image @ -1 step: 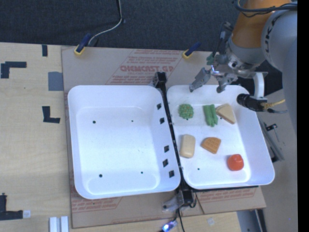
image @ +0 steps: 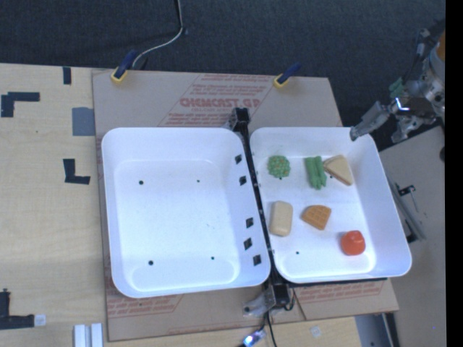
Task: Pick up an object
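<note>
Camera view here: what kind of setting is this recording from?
Likely a robot grasping test bench, not a kitchen: two white bins clamped to a cardboard sheet, toy food such as a green broccoli piece, and the end effector alongside.

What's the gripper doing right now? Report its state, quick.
Gripper: at the right bin's far right corner, above the rim, nothing seen in it; open or shut cannot be told.
</note>
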Robot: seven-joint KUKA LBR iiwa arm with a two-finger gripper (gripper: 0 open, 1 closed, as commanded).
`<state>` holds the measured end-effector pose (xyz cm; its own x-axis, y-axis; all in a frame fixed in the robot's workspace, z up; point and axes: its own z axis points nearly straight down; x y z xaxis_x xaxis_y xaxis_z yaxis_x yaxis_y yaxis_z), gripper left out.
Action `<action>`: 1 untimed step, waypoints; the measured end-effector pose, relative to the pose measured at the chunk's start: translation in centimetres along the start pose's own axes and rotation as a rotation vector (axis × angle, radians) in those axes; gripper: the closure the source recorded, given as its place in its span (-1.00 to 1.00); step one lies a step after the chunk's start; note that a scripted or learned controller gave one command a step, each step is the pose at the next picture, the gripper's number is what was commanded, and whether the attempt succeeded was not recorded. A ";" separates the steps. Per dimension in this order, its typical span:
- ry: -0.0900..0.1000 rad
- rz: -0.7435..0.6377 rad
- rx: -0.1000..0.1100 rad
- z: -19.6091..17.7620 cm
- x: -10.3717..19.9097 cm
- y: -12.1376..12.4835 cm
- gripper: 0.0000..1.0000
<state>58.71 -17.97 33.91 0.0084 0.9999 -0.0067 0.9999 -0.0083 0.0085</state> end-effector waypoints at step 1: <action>0.003 -0.005 0.004 -5.4 -3.1 -5.0 -1.00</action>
<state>53.61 -21.01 39.25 0.0036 1.0000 -0.0039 1.0000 -0.0036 0.0049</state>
